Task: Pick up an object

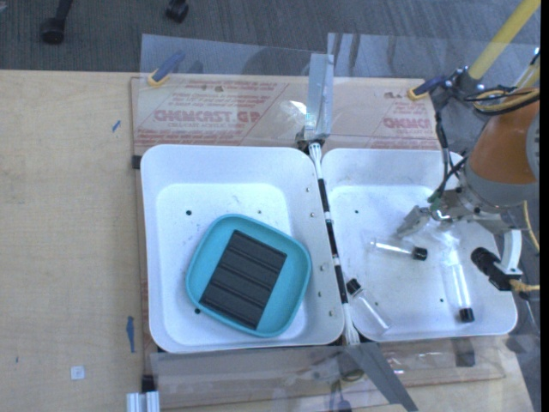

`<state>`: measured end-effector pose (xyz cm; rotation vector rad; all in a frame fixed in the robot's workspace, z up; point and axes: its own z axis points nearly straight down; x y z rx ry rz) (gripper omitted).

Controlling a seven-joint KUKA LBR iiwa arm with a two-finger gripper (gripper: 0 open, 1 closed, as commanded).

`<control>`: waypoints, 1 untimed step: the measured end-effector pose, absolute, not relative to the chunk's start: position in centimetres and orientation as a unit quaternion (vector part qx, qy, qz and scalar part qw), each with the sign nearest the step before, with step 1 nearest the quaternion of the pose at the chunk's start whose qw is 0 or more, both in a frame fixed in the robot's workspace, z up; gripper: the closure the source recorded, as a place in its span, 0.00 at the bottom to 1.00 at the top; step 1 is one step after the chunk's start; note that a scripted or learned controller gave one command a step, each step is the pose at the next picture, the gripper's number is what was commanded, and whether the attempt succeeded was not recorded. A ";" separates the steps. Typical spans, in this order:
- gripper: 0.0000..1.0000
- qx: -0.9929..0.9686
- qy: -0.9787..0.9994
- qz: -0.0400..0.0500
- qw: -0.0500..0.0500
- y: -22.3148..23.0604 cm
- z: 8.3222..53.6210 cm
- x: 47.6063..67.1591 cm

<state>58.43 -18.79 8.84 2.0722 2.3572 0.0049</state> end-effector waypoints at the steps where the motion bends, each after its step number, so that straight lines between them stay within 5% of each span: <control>1: 0.00 0.613 0.790 0.006 0.001 -21.6 9.0 53.3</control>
